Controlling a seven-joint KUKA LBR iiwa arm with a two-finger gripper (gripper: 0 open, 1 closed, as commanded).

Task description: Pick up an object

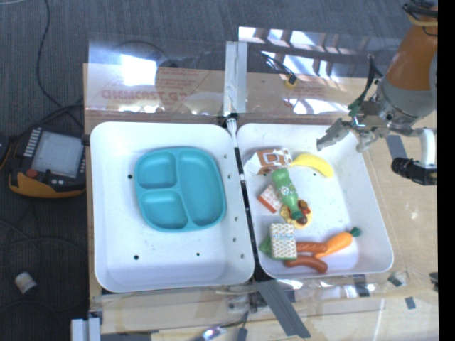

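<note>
Claw (pixel 344 135): upper right of frame, above right bin's (pixel 377 222) far edge; fingers spread, nothing between them.
Pickables: banana (pixel 313 163), green bottle (pixel 286 190), carton (pixel 283 241), carrot (pixel 327 246), clustered lower centre-right for reach.
Left bin (pixel 114 261): blue tray (pixel 179 188), centred.
Writing: none legible.

One camera is fixed high above the bench and looks down at a slant. It is far enough to take in both white bins, the left bin (pixel 106 212) and the right bin (pixel 370 212), with dark carpet (pixel 142 13) across the upper frame.
</note>
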